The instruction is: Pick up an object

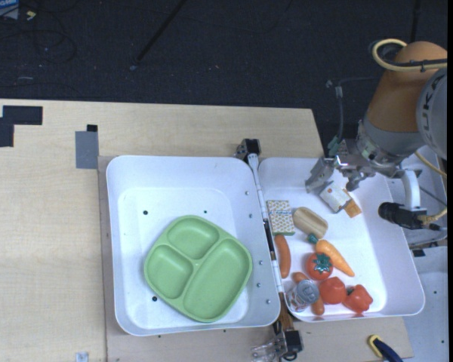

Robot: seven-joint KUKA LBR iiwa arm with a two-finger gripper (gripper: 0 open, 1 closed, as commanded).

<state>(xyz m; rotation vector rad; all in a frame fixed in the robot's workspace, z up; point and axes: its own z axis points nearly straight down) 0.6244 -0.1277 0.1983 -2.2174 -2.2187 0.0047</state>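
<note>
My gripper hangs over the back of the right bin, its two grey fingers spread apart and open. Just below the fingertips a small white object with an orange end lies on the bin floor; nothing is pinched between the fingers. Toward the front lie a tan bread-like piece, a small patterned box, a carrot, a tomato, an orange sausage shape, red pepper pieces and a grey can.
The left bin holds a green divided plate. A black clamp sits at the back where the bins meet. A black fitting juts over the right bin's right rim. Wooden bench lies to the left.
</note>
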